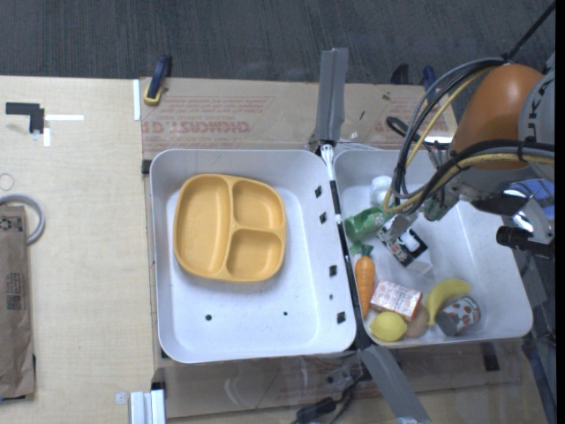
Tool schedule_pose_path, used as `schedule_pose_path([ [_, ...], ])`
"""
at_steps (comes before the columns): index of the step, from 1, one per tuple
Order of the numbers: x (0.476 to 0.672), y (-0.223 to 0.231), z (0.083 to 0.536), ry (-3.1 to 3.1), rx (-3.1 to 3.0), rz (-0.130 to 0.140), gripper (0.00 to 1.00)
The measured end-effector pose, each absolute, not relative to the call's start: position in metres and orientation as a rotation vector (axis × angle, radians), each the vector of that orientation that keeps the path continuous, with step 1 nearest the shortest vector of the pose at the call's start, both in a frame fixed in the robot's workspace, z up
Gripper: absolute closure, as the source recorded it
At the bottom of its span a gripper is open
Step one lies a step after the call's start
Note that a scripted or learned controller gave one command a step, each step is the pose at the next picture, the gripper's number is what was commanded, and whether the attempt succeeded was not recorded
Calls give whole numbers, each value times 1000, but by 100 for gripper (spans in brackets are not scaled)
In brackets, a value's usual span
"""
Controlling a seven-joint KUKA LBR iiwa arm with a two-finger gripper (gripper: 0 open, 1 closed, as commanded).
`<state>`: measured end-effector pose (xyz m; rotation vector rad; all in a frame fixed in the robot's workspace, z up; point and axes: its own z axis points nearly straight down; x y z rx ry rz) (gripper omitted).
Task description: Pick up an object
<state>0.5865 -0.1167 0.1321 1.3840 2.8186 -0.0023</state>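
- Camera view: gripper (399, 237) low in the right bin (494, 325), beside a green packet (362, 225).
- Can't tell its grip.
- Yellow tray (229, 228) sits in the left bin (256, 325).

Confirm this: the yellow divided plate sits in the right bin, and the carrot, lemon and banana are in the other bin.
Not right. The camera view shows the yellow divided plate in the left bin; the carrot, lemon and banana lie in the right bin.
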Motion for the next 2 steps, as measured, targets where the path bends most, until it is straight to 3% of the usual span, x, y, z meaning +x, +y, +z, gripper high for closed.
schedule_pose_path([
  [1, 643, -150, 96, 3019, 831, 1, 0],
  [2, 614, -186, 187, 3102, 456, -2, 0],
])
